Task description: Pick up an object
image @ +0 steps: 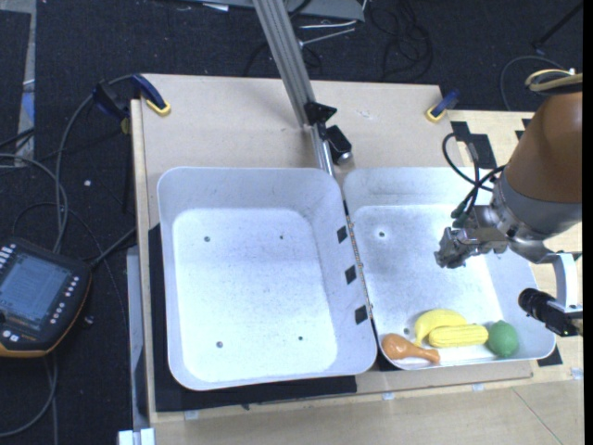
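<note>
In the right bin (398, 202), along its near wall, lie a yellow banana (437, 321), a yellow corn cob (457, 336), a green round fruit (503, 338) and an orange-brown drumstick-shaped toy (409, 348). My gripper (451, 251) hangs over the middle-right of that bin, behind these objects and apart from them. I see nothing between its fingers; whether they are apart or together is too dark and small to make out.
The left bin (185, 193) stands beside the right one, sharing a raised middle wall. A slanted metal pole (289, 58) rises from the back centre of the bench. Yellow clamps (157, 107) sit at the bench's back corners.
</note>
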`<state>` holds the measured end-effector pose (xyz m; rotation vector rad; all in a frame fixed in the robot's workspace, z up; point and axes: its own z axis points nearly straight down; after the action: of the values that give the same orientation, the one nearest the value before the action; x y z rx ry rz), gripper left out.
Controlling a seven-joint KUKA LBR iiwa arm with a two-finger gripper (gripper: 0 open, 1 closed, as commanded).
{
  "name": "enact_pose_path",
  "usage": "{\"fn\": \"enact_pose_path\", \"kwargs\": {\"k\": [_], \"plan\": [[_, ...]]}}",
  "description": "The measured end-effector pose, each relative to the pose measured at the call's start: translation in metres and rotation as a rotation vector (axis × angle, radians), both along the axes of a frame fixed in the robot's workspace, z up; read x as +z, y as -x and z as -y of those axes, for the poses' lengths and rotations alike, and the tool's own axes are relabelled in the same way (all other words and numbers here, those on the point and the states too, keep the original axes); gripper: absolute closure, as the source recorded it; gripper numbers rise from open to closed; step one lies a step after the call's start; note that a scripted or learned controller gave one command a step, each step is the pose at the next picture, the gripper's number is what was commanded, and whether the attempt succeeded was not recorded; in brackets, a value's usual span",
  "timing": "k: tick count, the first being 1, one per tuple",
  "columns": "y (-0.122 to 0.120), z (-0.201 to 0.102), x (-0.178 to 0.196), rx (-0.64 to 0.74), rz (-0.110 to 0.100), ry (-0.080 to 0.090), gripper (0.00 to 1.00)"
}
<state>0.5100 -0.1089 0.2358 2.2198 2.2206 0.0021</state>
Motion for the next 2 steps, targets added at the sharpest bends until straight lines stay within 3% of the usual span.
{"fn": "enact_pose_path", "kwargs": {"k": [2], "plan": [[0.006, -0.111, 0.012, 0.005, -0.002, -0.001, 1.0]]}}
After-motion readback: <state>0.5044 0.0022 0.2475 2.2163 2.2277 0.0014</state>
